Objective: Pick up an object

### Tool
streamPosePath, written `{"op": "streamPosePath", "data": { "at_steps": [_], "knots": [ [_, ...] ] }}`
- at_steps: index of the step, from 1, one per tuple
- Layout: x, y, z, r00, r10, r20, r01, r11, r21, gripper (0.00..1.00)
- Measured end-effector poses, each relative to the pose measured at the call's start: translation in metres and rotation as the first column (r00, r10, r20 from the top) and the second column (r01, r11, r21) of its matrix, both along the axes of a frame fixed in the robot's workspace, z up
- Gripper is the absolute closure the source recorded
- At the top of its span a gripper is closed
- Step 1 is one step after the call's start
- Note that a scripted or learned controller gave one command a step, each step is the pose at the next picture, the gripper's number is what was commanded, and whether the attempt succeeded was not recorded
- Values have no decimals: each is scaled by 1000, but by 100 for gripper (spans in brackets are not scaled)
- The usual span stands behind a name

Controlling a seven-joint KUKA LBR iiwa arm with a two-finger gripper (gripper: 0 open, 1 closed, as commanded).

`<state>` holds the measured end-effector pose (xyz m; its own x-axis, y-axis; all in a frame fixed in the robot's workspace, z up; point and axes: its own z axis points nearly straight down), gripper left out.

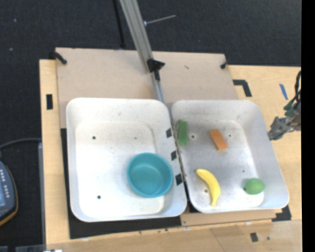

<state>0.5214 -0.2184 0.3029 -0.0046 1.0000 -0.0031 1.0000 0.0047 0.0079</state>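
Presently catalogued: hand (281, 126) at right bin (252, 109) outer rim, finger spread not discernible. Nearest items lie leftward: orange block (218, 139), lime (253, 186), banana (209, 186) lengthwise downward.

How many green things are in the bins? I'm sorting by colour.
2, both in the right bin: a green piece against its left wall, and a green ball in its near right corner. Nothing looks hidden.
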Motion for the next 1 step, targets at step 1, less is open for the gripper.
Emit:
{"op": "streamPosePath", "data": {
  "at_steps": [1],
  "knots": [
    [6,57,-15,1000,2,-5,-2,1000,2,100]
  ]
}}
